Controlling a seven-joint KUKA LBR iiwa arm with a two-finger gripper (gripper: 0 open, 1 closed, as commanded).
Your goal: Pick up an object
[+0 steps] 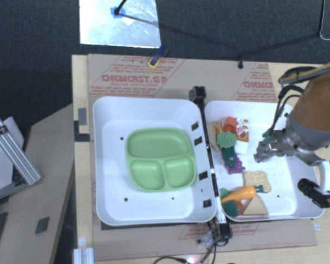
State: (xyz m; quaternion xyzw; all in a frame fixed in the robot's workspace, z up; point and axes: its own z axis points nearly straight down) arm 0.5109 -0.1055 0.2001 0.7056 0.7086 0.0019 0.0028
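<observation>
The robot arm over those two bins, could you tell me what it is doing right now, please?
The arm reaches in from the right, its gripper hovering above the right bin, among toy foods: a carrot, a toast slice and a green piece. Nothing is visibly held. The left bin holds a green divided plate.

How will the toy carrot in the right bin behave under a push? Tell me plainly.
The toy carrot looks tapered and rounded, so it would probably roll or swing in an arc rather than slide straight. It appears to be light moulded plastic, likely stiff and somewhat slick. It lies against the toast slice and other pieces, so a push may shift those too.
</observation>
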